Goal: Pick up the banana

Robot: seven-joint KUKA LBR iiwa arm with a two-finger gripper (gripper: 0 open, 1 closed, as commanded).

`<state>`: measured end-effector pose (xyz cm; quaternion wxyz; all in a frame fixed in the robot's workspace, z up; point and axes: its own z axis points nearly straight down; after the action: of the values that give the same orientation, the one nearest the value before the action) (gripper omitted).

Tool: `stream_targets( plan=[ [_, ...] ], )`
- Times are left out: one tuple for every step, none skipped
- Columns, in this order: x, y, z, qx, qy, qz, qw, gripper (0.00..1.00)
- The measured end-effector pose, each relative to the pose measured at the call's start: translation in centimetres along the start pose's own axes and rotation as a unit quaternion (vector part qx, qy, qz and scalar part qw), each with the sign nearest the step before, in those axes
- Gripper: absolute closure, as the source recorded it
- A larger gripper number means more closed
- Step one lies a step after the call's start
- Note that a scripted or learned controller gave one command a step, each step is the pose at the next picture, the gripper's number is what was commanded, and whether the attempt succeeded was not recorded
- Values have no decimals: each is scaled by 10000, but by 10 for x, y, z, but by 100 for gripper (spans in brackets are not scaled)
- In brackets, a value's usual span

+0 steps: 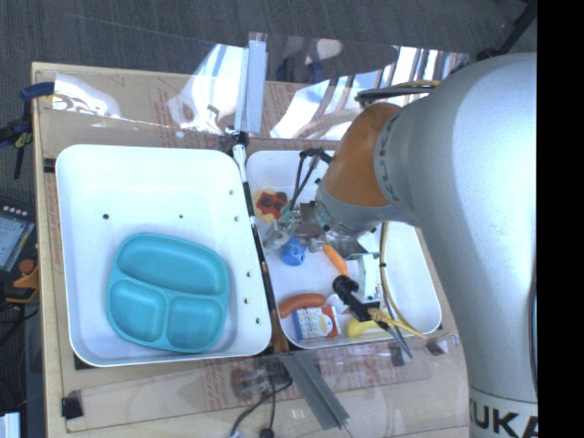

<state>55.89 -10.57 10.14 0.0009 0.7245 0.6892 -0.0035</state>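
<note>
The arm leans in from the right, its big grey body over the right bin [415, 276], the orange band [360, 158] tipped down toward the bin's middle. The gripper [306, 224] hangs low among the toys, near a blue piece [292, 252] and a little orange carrot [336, 260]. Whether it's open or closed I can't tell; the wrist hides it. I see nothing yellow in it, so I'd call this the reach, with the grasp not yet made. The banana [358, 329], if that yellow bit is it, lies at the near edge of the right bin, just beside a small carton [315, 322], with a red sausage [301, 303] close by. Next the gripper needs to swing over to that near edge, line up above the banana and come down clear of the carton.
</note>
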Motion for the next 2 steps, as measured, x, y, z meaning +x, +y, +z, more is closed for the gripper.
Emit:
stream_targets(
  plan=[
    [2, 0, -9, 19, 18, -18, 10000, 100],
    [1, 0, -9, 18, 11, -15, 10000, 0]
  ],
)
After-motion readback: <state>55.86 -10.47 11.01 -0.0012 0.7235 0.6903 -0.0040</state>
